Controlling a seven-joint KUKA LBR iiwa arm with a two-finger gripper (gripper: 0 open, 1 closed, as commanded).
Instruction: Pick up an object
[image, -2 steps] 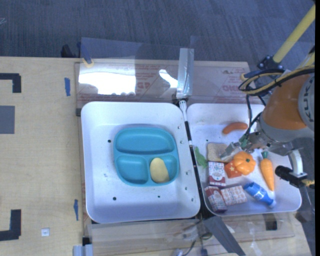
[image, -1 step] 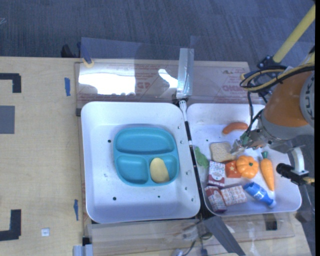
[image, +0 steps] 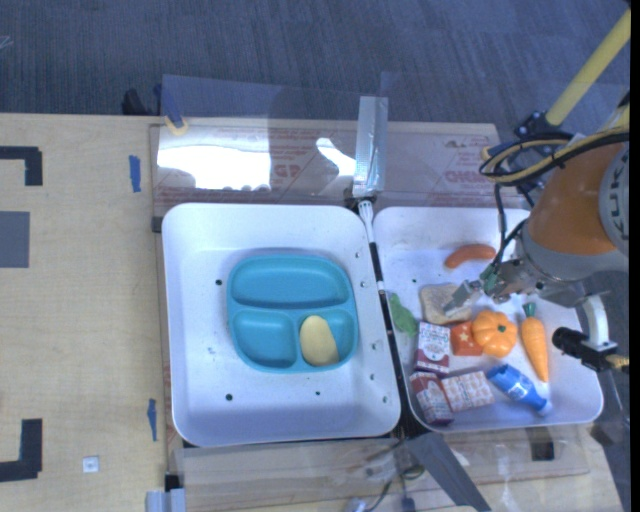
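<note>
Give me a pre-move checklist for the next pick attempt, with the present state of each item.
1. Pincer over the right white bin: ok.
2. Open or shut: cannot tell.
3. Anything held between its tips: cannot tell.
4. Candidate close by, the beige flat bread-like piece: ok, right beside the tips.
5. Crowding: not ok; the orange pumpkin-shaped toy and the orange carrot toy lie close together.
6. Left white bin with the blue divided plastic tray and yellow oval toy: ok, away from the arm.
</note>
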